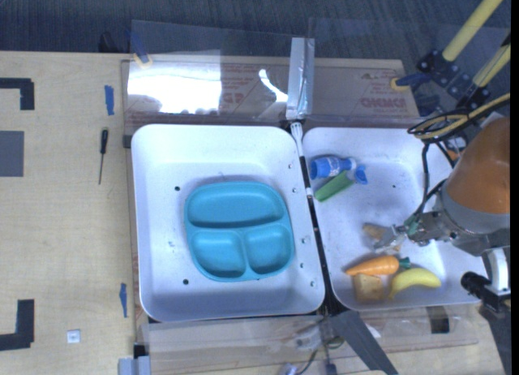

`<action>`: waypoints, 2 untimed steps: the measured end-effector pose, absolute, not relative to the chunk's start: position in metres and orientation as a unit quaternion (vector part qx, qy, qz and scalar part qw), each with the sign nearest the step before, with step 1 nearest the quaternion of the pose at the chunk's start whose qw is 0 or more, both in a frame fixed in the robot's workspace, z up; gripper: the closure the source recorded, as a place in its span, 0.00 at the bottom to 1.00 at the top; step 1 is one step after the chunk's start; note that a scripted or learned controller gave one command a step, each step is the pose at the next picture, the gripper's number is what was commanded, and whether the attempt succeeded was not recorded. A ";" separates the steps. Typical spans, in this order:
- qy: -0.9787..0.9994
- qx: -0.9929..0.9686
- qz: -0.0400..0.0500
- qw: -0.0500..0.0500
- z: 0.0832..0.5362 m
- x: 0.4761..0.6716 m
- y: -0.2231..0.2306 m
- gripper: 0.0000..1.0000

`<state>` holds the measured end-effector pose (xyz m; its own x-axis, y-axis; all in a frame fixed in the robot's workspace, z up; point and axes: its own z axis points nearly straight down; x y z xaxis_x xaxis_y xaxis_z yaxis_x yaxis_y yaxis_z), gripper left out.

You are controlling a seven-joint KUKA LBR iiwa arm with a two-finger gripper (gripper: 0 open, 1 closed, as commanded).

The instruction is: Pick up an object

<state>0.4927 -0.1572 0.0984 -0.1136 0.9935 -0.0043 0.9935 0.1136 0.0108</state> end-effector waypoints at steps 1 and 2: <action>0.736 0.677 0.001 0.003 0.088 0.493 -0.135 0.00; 0.911 0.412 0.001 0.003 0.091 0.571 -0.104 0.00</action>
<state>0.5707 -0.1038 0.0915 -0.6609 0.7505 -0.0039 0.7505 0.6609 0.0042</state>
